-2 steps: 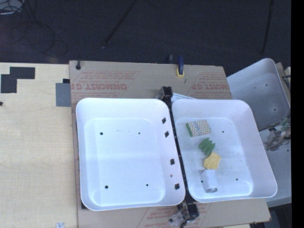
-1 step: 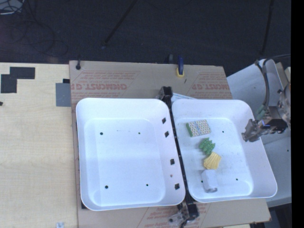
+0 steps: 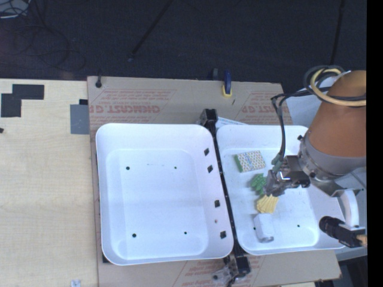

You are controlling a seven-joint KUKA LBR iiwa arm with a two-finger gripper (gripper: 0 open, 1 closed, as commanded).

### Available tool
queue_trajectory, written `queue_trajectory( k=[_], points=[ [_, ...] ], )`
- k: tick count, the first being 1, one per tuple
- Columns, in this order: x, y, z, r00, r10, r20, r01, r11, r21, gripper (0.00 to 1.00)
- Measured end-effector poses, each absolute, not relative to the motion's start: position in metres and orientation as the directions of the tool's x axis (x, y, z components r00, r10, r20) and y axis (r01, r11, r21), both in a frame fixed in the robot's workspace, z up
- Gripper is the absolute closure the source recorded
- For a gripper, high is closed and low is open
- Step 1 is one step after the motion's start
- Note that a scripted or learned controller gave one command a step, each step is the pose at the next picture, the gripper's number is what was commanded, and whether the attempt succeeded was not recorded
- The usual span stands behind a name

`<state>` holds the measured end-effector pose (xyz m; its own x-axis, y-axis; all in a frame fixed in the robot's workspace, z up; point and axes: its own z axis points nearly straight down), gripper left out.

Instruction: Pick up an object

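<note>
- Objects to pick all sat in the right bin (image 3: pixel 239 141); the arm (image 3: pixel 338 124) had reached over that bin from the right, so the step in hand looked like the approach or descent onto a target, not a lift.
- Left bin (image 3: pixel 114 160): the larger expanse of bare white floor, only small dark dots on it. Not relevant to the pick.
- Right bin held four small things in a loose column: a speckled green-and-white block (image 3: pixel 250 160) at top, a green object (image 3: pixel 258 183) below it, a yellow object (image 3: pixel 267 204) below that, and a pale grey-white cylinder (image 3: pixel 263 228) near the bottom wall.
- Gripper (image 3: pixel 276 184) hung just beside the green object and right above the yellow one; whether it was open or closed could not be told, and nothing was visibly held.
- Likely target: green or yellow object, could not tell which.
- Next move called for: settle on one item, line up over it, close, then lift straight up. The green and yellow objects lay near each other, so a sloppy descent risked nudging the neighbour.
</note>
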<state>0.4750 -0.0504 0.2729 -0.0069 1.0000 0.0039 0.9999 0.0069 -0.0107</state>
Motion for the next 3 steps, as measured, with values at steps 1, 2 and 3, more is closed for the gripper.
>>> queue_trajectory(
  k=[1, 2, 3],
  points=[
    [0.496, -0.088, 0.332, 0.002, 1.000, -0.002, 1.000, -0.002, 0.003, 1.00],
    [0.474, -0.003, 0.288, -0.006, 1.000, 0.002, 1.000, 0.006, -0.009, 1.00],
    [0.473, -0.080, 0.181, 0.007, 1.000, -0.001, 1.000, -0.007, -0.012, 1.00]
  ],
)
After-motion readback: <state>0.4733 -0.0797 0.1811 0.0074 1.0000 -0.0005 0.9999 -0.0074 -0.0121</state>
